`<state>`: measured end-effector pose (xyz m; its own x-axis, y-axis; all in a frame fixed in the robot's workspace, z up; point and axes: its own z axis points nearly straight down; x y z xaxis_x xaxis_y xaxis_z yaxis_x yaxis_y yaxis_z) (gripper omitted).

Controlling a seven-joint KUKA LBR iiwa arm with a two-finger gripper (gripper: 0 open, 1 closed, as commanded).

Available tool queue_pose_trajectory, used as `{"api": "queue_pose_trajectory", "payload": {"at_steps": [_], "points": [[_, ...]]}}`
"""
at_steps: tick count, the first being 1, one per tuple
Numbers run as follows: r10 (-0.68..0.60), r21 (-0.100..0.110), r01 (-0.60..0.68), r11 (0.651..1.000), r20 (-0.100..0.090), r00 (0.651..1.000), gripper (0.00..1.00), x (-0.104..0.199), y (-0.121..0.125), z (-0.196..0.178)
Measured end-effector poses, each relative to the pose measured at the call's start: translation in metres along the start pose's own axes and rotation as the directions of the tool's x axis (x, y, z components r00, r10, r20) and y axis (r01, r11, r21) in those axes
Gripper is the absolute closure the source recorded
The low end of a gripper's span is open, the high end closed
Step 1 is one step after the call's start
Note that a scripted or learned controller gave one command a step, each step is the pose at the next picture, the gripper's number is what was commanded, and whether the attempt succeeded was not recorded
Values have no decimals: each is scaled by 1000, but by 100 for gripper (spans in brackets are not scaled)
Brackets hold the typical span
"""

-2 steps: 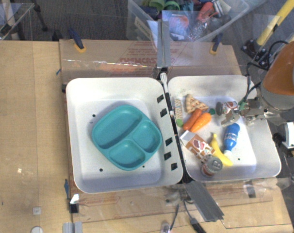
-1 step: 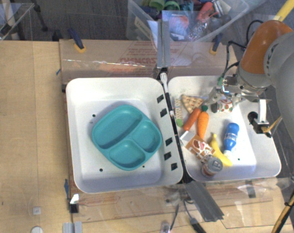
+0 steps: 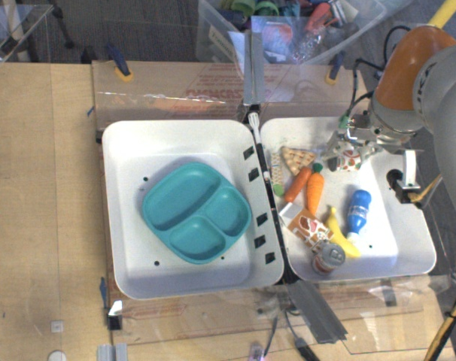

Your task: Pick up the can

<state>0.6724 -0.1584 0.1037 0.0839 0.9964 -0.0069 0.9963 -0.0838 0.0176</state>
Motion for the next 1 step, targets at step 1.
{"api": "queue_pose_trajectory", "payload": {"at_steps": [1], "points": [[193,19,-193,981,-2,981,100,58,-8,-102]]}}
